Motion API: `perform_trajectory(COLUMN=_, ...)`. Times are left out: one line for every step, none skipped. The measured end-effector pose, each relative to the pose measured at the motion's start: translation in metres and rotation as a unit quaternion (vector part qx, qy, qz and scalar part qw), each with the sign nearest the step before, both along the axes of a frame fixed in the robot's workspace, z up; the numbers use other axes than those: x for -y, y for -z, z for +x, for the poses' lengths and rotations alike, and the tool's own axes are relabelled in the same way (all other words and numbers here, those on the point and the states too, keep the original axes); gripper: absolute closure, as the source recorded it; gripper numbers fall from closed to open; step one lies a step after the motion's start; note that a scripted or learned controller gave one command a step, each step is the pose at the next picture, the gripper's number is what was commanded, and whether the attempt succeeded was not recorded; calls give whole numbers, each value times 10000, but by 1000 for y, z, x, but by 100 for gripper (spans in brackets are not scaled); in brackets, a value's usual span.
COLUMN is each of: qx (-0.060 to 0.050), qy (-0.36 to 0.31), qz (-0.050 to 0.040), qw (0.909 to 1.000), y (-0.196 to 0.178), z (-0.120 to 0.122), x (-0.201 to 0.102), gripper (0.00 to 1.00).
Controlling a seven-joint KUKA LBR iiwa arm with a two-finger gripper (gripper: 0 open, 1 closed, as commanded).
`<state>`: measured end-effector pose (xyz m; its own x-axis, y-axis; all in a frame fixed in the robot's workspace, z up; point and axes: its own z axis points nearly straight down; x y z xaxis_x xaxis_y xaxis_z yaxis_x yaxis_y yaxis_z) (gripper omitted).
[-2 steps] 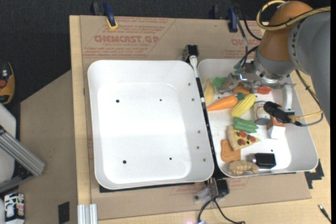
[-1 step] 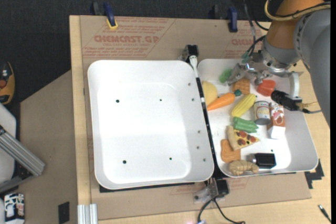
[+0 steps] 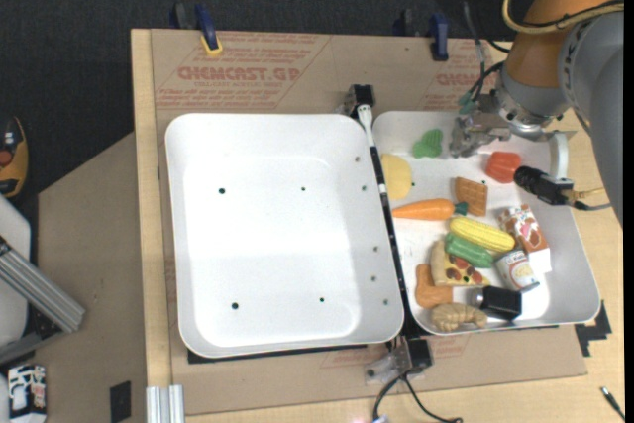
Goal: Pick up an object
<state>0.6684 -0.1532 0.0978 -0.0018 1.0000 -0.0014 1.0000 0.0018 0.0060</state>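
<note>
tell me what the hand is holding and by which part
Cannot be told. The hand is low over the right bin, beside the green toy, but nothing is visible in its grip.

Toys [image 3: 474, 243] in right bin [image 3: 580, 297], beside left bin [image 3: 198, 312].

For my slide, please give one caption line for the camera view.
KUKA arm's gripper low over the right bin of toy food, beside a green piece.

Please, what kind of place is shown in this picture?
Probably a robotics lab bench, not a kitchen: two white bins sit on a clamped board, a grey arm's gripper reaches over toy food such as a carrot, with cables around.
</note>
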Motion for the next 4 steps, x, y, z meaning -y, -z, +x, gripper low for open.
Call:
perform_trajectory(qx=30, qy=-41, qz=17, qw=10000, y=-95, z=1, x=-97, gripper=100)
perform_trajectory(qx=4, qy=-27, qz=8, qw=10000, y=-128, z=-1, x=-169, gripper=100)
perform_trajectory(qx=-10, qy=-26, qz=18, qw=10000, y=-135, z=-2, x=-240, gripper=100)
perform_trajectory(qx=-13, qy=-50, qz=32, qw=10000, y=-130, z=-3, x=-361, gripper=100)
